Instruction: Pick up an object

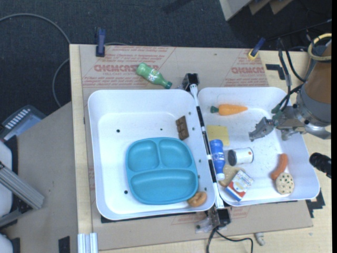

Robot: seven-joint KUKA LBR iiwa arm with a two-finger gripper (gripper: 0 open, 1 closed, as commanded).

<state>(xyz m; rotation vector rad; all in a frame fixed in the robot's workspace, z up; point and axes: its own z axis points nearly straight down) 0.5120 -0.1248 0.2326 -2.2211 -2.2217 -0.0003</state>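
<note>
End effector [261, 129] — fingers apart, holding nothing — hangs above bare floor of the right bin [295, 96].

You see dark carpet floor [131, 9] around the cardboard-topped table [126, 62], with a grey cable [52, 28] looping at upper left

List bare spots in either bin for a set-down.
Left white bin: bare floor along its back and left, bordered by the blue divided plastic plate and brown chocolate bar. Right white bin: bare middle under the tool. Crowded near the blue tube and white can.
</note>
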